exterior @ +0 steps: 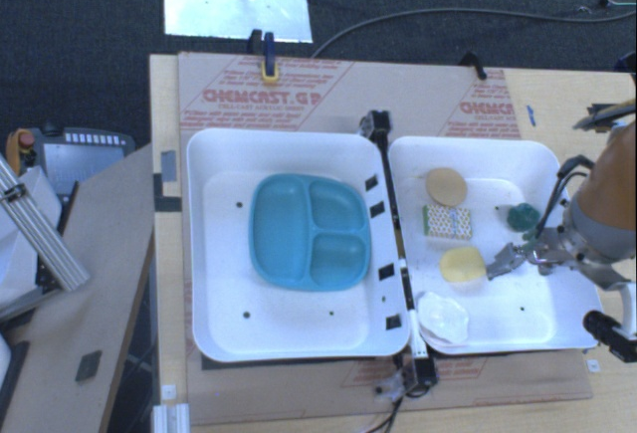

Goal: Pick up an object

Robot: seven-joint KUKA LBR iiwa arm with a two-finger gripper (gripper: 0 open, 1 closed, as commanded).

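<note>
Gripper (505, 260): in the right bin (537, 317), just beside the yellow round thing (463, 265); I cannot tell how it is set.
Left bin (214, 252): holds a blue tray (309, 230).

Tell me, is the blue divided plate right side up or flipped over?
Right side up: the blue divided plate shows its three hollow compartments facing upward.

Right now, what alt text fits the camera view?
The arm's hand hovers low in the right bin, beside a yellow disc, with four other small items nearby. The left bin holds a blue divided plate.
</note>
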